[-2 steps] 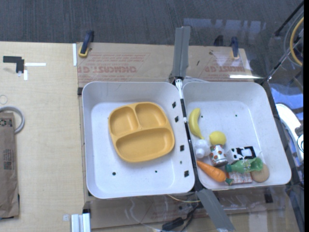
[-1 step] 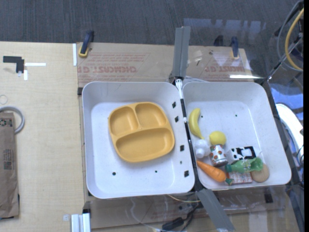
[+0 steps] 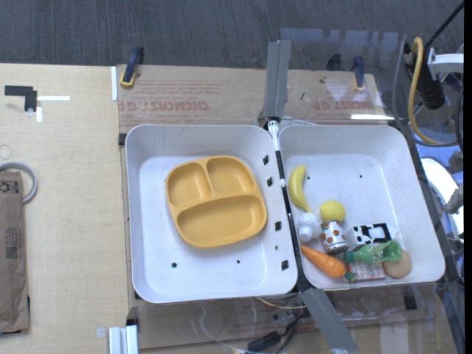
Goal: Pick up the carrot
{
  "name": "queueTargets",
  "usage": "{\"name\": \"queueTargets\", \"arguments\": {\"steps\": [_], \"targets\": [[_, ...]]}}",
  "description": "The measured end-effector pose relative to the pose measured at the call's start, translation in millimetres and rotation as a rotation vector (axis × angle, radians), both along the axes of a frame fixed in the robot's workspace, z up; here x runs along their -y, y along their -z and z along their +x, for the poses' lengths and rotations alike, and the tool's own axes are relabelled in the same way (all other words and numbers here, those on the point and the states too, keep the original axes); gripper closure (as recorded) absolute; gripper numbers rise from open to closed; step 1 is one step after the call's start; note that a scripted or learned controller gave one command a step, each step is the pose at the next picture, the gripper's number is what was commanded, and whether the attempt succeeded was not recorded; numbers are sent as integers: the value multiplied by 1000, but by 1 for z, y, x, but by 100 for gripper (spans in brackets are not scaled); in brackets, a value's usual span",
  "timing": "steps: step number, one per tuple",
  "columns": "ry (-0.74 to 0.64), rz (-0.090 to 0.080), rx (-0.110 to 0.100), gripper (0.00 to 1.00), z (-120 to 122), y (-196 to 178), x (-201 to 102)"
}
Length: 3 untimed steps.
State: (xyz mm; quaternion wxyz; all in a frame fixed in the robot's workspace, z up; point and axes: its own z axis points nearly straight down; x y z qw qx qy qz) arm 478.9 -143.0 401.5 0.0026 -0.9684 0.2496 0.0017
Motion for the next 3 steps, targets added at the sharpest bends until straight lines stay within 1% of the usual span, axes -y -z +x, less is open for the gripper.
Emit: {"name": "queueTargets", "arguments": {"steps": [1,2,3], "targets": [[-225,1,3,0,20,14,78],[-227,10,2,100,22,6,77],[-303,4,0,100,41,40,-31]]}}
